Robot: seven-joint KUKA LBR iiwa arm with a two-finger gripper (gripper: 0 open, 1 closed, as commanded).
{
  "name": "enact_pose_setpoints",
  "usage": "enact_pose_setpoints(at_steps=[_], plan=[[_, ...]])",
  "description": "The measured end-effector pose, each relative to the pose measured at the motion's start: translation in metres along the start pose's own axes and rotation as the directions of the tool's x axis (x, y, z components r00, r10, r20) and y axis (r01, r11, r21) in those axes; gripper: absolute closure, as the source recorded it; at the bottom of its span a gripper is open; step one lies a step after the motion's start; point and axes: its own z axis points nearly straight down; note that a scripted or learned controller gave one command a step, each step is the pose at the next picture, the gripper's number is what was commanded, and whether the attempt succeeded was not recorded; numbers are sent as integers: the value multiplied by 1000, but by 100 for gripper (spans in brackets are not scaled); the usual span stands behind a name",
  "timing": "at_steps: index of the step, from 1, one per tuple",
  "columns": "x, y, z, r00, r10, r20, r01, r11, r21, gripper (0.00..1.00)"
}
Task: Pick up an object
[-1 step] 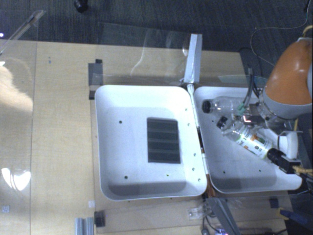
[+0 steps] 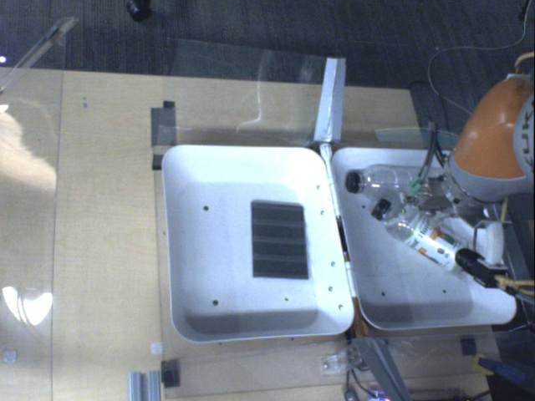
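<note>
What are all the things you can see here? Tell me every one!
white bins: 2, white, side by side on the bench; left bin, right bin
dark ribbed pad: 1, black, middle of the left bin
clear bottles: 2 or more, see-through with black caps, in the right bin; one at the upper left, one with a label lower down
bench: 1, pale wood, under both bins
arm: 1, grey with orange band, over the right bin
</note>
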Motion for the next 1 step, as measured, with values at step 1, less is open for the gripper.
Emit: enact_pose_setpoints(at_steps=[1], plan=[[-22,40,66,998,-68,0,68,998,-1,0]])
